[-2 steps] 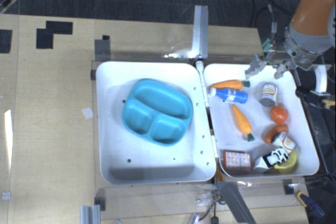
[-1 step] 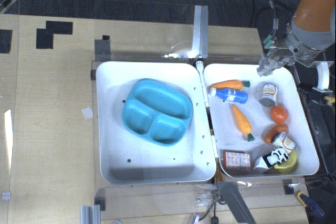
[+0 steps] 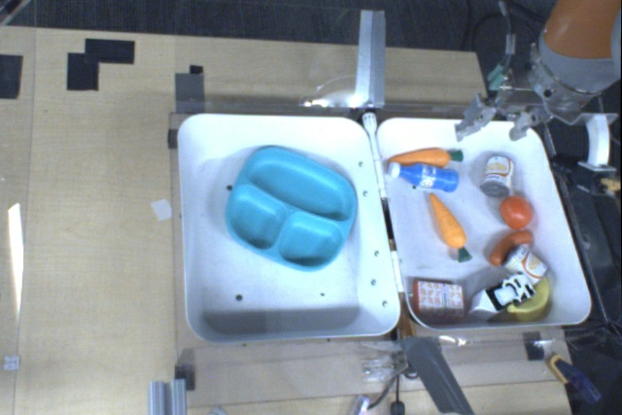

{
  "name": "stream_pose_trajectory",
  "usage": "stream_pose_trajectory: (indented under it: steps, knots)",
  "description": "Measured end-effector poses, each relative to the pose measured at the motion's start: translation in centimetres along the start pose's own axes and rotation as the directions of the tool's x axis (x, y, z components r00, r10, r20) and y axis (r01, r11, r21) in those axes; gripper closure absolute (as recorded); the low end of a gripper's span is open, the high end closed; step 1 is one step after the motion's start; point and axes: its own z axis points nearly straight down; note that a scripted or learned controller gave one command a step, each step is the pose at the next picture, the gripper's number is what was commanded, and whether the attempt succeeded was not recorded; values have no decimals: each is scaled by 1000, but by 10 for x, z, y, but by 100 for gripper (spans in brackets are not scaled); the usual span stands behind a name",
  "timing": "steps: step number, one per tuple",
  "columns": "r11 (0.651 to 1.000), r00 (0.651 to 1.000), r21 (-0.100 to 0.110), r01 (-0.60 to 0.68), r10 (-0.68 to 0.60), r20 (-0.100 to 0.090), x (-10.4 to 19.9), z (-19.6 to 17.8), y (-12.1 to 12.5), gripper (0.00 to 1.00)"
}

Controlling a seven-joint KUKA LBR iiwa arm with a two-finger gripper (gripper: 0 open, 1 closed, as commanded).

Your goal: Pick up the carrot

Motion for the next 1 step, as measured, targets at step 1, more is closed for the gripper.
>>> stream_pose_trajectory:
  steps: [1]
  knots:
    - [975,976,15,-220,220,2,4,138,-14,0]
